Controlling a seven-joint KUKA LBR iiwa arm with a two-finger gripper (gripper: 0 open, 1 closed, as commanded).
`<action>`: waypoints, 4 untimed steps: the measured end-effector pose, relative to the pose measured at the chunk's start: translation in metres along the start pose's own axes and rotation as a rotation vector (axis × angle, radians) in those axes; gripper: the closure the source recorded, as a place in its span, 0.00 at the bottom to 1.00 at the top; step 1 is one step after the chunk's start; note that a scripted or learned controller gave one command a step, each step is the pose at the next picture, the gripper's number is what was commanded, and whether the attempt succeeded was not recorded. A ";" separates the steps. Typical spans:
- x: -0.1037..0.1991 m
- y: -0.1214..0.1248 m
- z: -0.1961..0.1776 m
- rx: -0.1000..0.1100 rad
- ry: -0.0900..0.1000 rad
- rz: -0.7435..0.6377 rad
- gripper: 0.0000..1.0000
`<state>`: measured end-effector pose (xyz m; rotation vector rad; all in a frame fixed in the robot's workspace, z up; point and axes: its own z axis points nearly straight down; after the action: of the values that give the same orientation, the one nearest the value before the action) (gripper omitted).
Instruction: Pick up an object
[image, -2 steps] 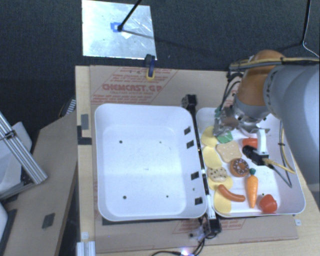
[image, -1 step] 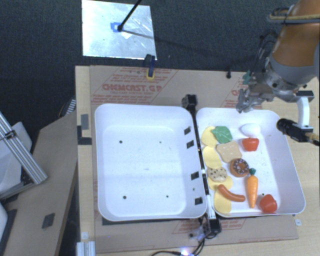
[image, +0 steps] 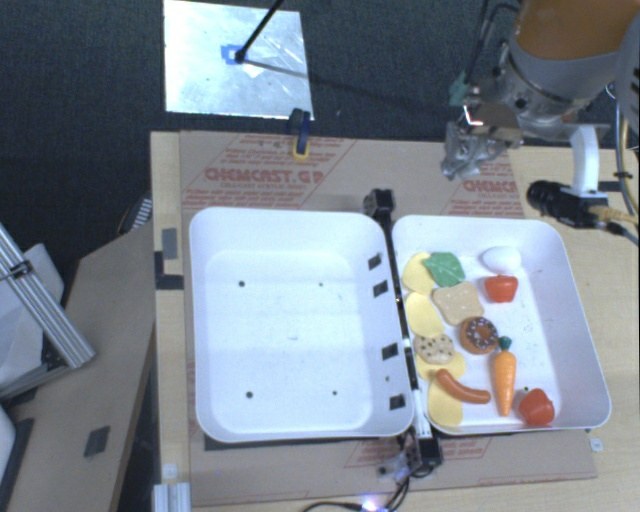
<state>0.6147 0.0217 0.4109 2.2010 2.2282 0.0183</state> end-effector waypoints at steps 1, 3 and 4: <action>0.065 -0.004 -0.072 0.004 0.002 0.001 1.00; 0.072 0.016 -0.123 0.012 -0.003 0.015 1.00; 0.099 0.003 -0.124 0.013 -0.001 0.006 1.00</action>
<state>0.6143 0.1206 0.5352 2.2144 2.2276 0.0028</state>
